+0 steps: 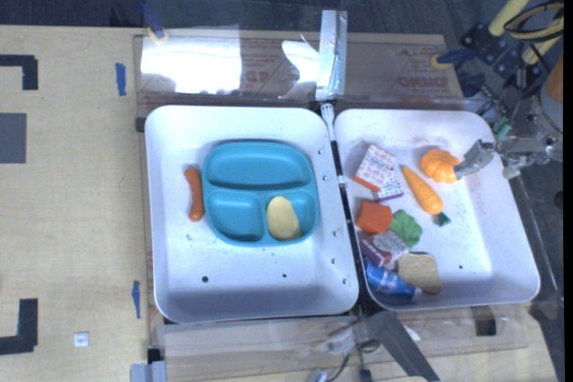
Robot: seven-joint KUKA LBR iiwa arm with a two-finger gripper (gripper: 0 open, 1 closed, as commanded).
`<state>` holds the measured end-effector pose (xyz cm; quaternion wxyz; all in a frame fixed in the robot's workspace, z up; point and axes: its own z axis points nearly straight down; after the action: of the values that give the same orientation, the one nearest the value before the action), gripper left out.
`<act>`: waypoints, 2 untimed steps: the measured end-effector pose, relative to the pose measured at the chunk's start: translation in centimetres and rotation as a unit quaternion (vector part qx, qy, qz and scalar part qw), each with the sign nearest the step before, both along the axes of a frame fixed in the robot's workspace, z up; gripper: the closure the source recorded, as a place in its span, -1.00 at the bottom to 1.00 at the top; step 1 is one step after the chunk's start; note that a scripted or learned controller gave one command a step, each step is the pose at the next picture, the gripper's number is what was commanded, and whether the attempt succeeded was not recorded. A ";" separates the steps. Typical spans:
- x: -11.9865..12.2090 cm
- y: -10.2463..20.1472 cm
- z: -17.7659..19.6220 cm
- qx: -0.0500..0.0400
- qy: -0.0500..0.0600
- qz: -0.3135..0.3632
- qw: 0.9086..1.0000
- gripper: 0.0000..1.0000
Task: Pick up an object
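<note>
A: The pale wooden worktop [72,219] is carrying two shallow white bins side by side, and dark carpet is showing beyond it.

B: What is lying nearest the tool [472,158]?

A: An orange round toy [439,165] is sitting in the right bin [501,246], near its upper right corner. The tool is hanging just beside it at the bin's right rim, its tip almost touching the toy. Whether it is spread or pressed together cannot be told; nothing is showing between its tips.

B: And around that?

A: A toy carrot [423,190] is lying slantwise just left of the orange toy. Further left, a patterned packet [379,171], a red-orange block [373,216], a green piece [407,227], a tan piece [419,271] and a blue wrapper [387,280] are clustering along the left side.

B: The other bin?

A: The left bin [170,282] is holding a blue divided tray [251,183] with a yellow oval toy [283,217] in its lower right compartment, and an orange sausage [194,193] is lying beside the tray's left edge.
</note>
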<state>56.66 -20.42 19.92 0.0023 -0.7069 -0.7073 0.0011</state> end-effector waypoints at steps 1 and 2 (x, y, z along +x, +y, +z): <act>4.9 4.1 -10.4 0.001 0.003 0.012 1.000 -1.00; 5.2 3.9 -9.3 0.000 0.001 0.012 1.000 1.00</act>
<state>61.83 -16.50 10.64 0.0029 -0.6982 -0.7159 0.0016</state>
